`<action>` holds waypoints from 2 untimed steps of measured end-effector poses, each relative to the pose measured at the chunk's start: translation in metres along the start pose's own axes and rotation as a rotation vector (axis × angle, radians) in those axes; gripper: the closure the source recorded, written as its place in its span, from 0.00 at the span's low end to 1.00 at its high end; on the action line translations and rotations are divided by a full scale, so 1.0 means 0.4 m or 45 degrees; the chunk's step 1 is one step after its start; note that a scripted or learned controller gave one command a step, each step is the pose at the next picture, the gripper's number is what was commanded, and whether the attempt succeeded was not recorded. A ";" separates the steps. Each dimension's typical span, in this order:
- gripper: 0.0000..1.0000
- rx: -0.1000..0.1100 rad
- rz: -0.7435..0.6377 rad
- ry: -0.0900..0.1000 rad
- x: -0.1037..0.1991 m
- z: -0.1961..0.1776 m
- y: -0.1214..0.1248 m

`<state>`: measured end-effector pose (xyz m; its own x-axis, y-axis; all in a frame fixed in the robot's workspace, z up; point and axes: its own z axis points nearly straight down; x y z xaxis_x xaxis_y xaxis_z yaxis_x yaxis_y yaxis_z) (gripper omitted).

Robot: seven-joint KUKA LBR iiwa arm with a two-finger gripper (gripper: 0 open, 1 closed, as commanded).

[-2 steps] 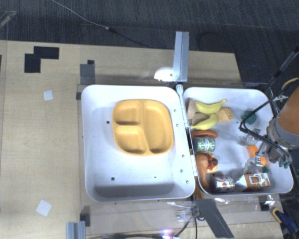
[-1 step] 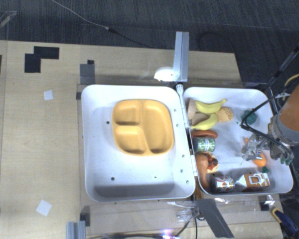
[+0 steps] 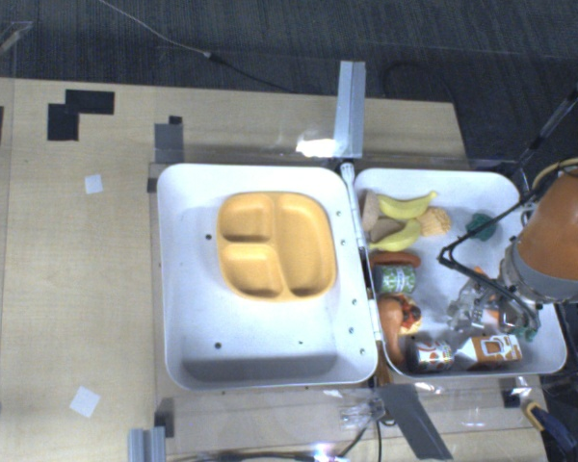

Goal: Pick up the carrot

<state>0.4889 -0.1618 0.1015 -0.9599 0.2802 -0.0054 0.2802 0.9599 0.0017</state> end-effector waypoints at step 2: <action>1.00 -0.001 -0.235 -0.008 -0.043 -0.103 0.077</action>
<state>0.5140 -0.1370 0.1428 -0.9950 0.0993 -0.0123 0.0993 0.9951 0.0008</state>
